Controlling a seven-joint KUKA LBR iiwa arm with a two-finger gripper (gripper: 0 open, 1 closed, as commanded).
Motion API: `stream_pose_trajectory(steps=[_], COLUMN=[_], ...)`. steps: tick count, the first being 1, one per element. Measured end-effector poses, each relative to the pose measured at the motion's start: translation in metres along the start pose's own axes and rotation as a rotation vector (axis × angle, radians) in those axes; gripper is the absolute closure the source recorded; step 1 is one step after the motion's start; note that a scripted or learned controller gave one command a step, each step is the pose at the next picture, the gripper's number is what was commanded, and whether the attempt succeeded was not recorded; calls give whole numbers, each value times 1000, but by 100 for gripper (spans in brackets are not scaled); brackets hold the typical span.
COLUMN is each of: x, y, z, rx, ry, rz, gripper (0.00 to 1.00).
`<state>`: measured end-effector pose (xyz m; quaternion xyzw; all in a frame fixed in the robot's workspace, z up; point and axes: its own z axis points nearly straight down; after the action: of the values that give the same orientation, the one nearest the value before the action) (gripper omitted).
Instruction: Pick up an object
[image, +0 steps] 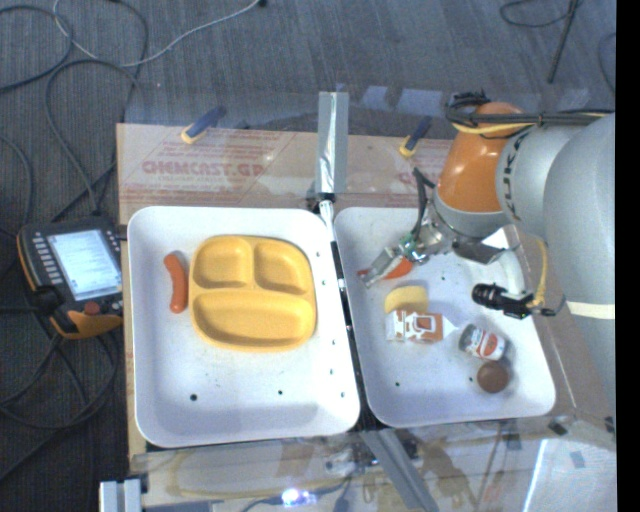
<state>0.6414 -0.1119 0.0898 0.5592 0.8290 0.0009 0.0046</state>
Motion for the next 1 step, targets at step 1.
stream_pose_trajectory(steps=[1], x=[-1], y=[1], z=[-11], rx=[-6], ry=[-2], rz=[0], gripper=[100])
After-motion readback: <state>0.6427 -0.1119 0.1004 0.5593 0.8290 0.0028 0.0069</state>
